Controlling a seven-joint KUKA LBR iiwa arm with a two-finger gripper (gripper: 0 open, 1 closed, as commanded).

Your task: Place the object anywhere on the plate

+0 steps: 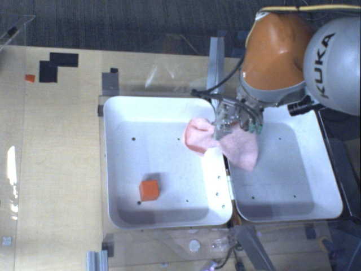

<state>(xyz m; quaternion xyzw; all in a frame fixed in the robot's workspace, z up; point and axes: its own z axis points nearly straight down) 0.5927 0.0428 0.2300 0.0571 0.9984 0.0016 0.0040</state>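
The end effector [225, 123] is down over the seam between the two bins, and its fingers are pinched shut on a pink cloth [225, 141], right at the cloth's upper middle. That cloth is soft and crumpled, pale pink, bunched into a rounded lump on its left side and hanging in a flatter, pointed flap toward the lower right. It drapes across the shared rims, left lump over the left bin [121, 168], right flap over the right bin [293, 179]. Above the fingers sits the orange band [276, 49] of the arm, with the grey KUKA-lettered link [335, 66] reaching in from the right. Out in the left bin, well apart from the cloth, a small orange block [149, 190] rests near the front. The pale wooden surface [56, 168] stretches off to the left, carrying black markers [56, 65] near its far edge.
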